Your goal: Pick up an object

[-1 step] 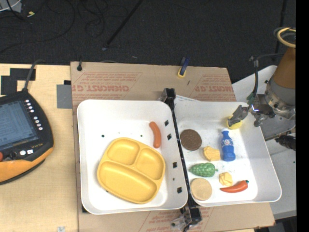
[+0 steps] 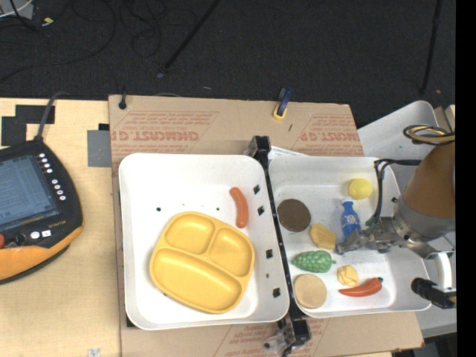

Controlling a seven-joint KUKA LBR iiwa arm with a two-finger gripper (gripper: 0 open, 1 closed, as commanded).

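The right bin holds several toy foods. Among them are a blue bottle, a yellow lemon, a brown disc, a yellow chunk, a green bumpy piece, a tan round piece, a small yellow piece and a red chili pepper. My gripper is low in this bin, just below and right of the blue bottle and above the small yellow piece. No object can be seen held in it.
The left bin holds a yellow divided plate and an orange-red sausage. A black divider with clips runs between the bins. A teach pendant lies on the bench at far left. The arm's orange band is above the right bin's right edge.
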